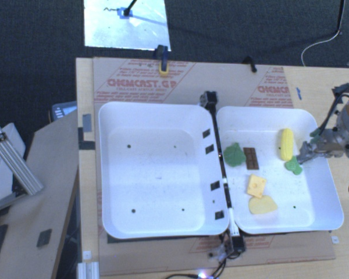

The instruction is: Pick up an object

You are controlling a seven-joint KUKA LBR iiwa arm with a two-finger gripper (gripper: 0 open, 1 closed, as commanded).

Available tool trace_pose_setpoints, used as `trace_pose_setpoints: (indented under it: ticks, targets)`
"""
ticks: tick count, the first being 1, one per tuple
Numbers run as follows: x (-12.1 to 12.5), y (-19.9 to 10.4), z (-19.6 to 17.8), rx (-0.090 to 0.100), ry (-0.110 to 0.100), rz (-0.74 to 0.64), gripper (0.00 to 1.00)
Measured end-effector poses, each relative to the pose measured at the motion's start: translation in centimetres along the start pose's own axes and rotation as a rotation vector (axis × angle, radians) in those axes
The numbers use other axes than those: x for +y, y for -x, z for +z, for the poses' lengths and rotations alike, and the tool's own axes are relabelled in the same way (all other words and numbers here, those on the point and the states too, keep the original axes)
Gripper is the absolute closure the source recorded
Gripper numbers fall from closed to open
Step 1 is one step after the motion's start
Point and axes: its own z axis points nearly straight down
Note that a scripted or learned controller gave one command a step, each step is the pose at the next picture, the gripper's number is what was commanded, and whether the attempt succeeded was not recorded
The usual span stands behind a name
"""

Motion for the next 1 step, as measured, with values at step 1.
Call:
trace_pose_setpoints:
  ticks: [1]
  targets:
    - [-1.82,-2.6,5.32,0.007,-0.021,0.002,1.0]
